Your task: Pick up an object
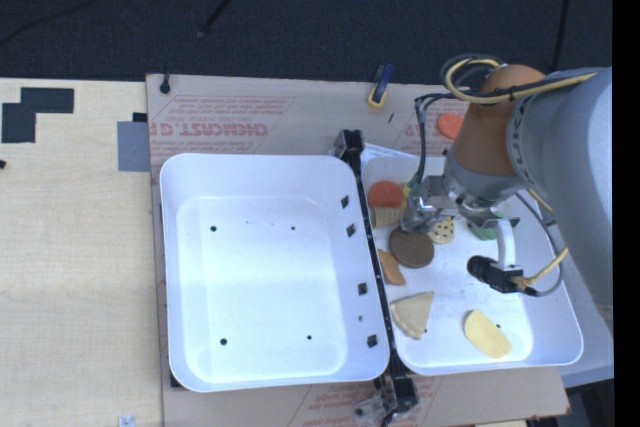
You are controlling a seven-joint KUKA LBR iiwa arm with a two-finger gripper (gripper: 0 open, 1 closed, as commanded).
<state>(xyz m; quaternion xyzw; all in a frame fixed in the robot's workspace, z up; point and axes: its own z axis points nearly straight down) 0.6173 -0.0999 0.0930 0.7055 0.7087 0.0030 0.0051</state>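
Gripper (425, 215) (jaw state impossible to tell) hangs over a flat, round brown disc (412, 248) in the right bin (560, 340).

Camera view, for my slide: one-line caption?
Grey arm's gripper low among food pieces in the right bin, above a brown disc.

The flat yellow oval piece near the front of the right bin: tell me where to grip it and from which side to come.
Grip the flat yellow oval piece across its narrow width, near the middle, coming straight down from above. It lies flat on the floor of the right white bin with bare floor on every side, and the pale wedge-shaped piece sits well apart, so both long edges look free.
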